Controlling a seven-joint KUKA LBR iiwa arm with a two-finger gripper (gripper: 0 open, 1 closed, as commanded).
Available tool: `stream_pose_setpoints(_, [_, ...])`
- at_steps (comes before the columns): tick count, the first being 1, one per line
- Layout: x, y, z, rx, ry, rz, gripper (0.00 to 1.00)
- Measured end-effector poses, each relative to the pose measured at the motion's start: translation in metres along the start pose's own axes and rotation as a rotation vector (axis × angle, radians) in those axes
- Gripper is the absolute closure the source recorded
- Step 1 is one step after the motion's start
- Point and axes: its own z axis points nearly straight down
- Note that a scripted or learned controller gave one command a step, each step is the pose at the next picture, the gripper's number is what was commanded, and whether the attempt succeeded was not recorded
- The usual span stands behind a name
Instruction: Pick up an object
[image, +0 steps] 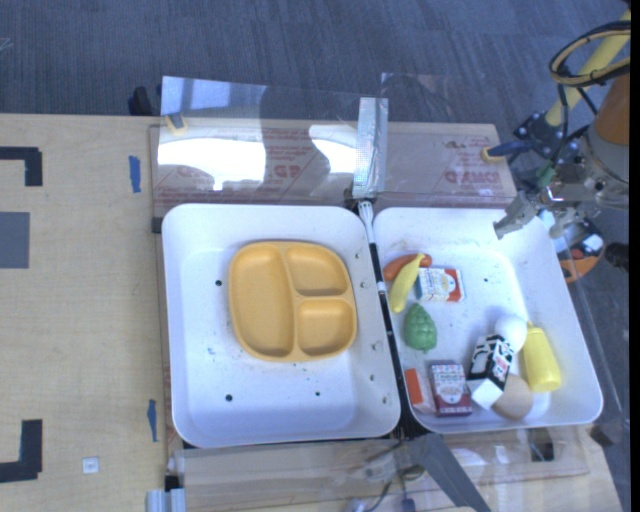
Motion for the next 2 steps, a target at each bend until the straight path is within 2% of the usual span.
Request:
stream_pose_setpoints(1, [-0.041,0.02,-0.05,-0.008,-0.005,-0.051,0.0])
stream_pose_setpoints(2, [-0.036,-0.024,0.082,0.0,0.0,0.21,0.0])
